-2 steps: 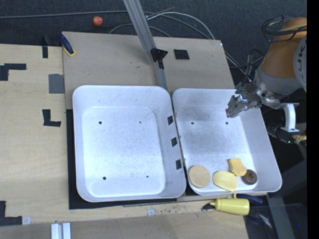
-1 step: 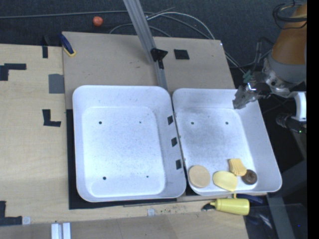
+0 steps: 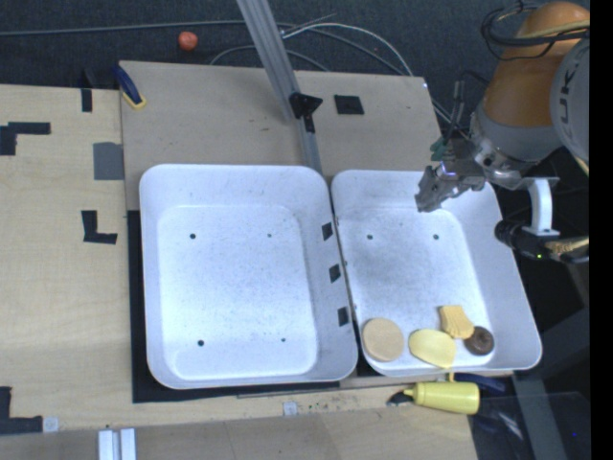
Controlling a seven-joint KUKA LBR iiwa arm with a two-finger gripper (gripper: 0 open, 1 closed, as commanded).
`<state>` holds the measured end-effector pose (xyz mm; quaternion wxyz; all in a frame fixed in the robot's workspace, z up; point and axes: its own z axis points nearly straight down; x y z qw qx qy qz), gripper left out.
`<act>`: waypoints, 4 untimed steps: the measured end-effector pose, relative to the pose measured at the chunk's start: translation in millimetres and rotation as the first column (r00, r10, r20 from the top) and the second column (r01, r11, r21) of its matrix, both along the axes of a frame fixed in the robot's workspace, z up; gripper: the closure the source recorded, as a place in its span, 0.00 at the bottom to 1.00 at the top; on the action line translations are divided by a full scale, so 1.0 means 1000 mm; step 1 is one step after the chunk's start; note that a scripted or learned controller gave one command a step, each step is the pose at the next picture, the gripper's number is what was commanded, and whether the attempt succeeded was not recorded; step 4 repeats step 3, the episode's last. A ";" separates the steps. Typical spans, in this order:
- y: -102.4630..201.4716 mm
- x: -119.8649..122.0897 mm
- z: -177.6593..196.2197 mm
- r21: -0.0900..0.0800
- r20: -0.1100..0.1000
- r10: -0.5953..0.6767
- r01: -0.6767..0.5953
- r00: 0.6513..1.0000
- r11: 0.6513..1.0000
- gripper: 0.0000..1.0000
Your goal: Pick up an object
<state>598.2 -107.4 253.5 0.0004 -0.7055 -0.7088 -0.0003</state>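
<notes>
Four small objects lie close together along the lower edge of the right bin (image 3: 498,286), toward the lower right of the frame: a round tan disc (image 3: 382,338) at the left of the group, a pale yellow rounded piece (image 3: 432,347) just to its right, a small orange-yellow block (image 3: 455,320) a little above and beside that piece, and a dark brown round object (image 3: 480,340) at the right end, just beside the block. The rest of that bin's floor shows white speckled plastic with a few dark dots. The gripper (image 3: 433,192) hangs over the upper part of the same bin, near its far rim and well apart from the four objects; nothing can be seen between its tips, and whether it is open or closed cannot be told from this angle. Above it the grey arm with its orange band (image 3: 522,60) comes in from the upper right of the frame. The left bin (image 3: 153,257) sits touching the right one at the middle of the frame. Both bins rest on the light wooden desk (image 3: 57,286). Just below the right bin's lower rim, on the desk edge, lies a yellow tool with a dark tip (image 3: 442,397). A grey metal bar (image 3: 273,56) slants down from the top of the frame to the gap between the bins. A small red ball (image 3: 188,39) sits on the dark floor at the upper left.
</notes>
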 end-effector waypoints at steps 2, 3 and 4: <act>0.105 -0.034 0.000 0.000 0.000 0.000 0.000 1.000 1.000 1.00; 0.159 -0.052 -0.018 -0.001 -0.002 0.000 0.000 1.000 1.000 1.00; 0.159 -0.052 -0.018 -0.001 -0.002 0.000 0.000 1.000 1.000 1.00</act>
